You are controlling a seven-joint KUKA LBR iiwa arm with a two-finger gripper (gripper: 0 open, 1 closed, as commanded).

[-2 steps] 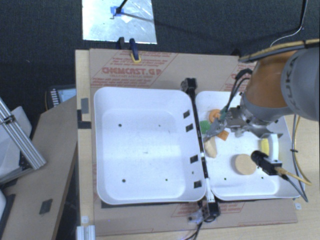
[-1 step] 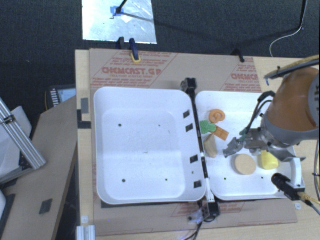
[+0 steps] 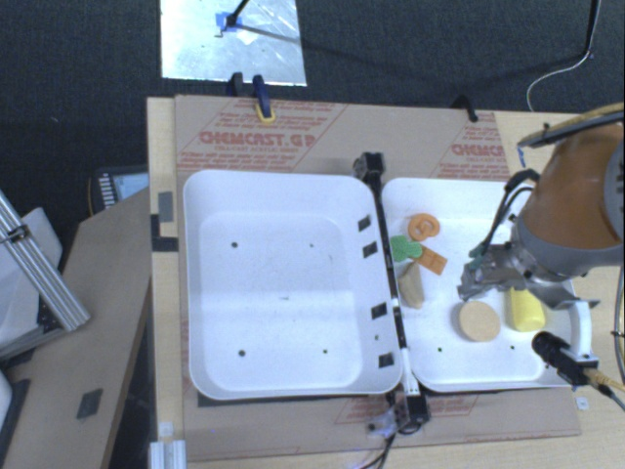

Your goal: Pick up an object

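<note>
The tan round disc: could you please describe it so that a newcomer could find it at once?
Look in the right-hand white bin, toward its front. The tan round disc lies flat there, just left of a yellow block. It is the one pale, plain circle; the orange round piece lies farther back.

Two white bins (image 3: 273,189) on tan cardboard with red lettering (image 3: 322,130). Right bin (image 3: 459,198) holds an orange ring-shaped piece (image 3: 424,227), green piece (image 3: 403,249), orange block (image 3: 432,261), beige wedge (image 3: 411,287), tan disc (image 3: 479,321), yellow block (image 3: 525,310). Arm (image 3: 576,198) — grey, orange band. Floor dark — silver sheet (image 3: 232,27).
</note>
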